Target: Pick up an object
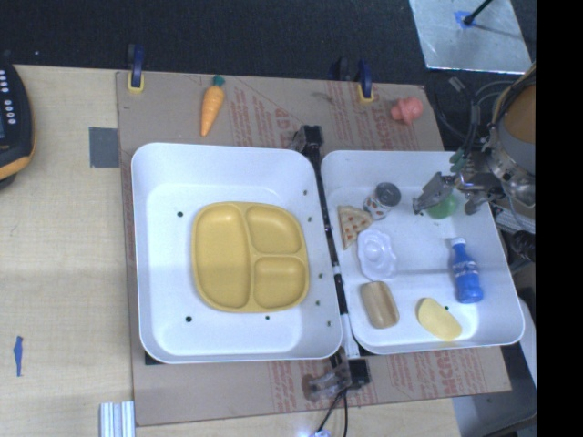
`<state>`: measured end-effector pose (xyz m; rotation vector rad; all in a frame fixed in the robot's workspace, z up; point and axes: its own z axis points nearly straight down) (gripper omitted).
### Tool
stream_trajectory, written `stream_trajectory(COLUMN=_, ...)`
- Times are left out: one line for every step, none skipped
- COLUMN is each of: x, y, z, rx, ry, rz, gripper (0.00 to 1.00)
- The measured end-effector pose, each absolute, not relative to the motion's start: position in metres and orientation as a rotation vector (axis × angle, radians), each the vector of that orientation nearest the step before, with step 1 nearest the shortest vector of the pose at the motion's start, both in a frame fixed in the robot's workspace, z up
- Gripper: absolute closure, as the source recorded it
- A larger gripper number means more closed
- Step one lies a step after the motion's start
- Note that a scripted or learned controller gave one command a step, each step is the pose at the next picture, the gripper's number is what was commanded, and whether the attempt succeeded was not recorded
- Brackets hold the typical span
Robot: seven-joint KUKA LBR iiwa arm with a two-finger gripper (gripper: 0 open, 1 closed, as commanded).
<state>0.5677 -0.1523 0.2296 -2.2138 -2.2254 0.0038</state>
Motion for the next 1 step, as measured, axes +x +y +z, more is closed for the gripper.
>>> stream_trajectory(x=0.5615, y=-0.2140, z=0.1947, rx=-2.219, ry=-2.219, rz=0.011, gripper=0.00)
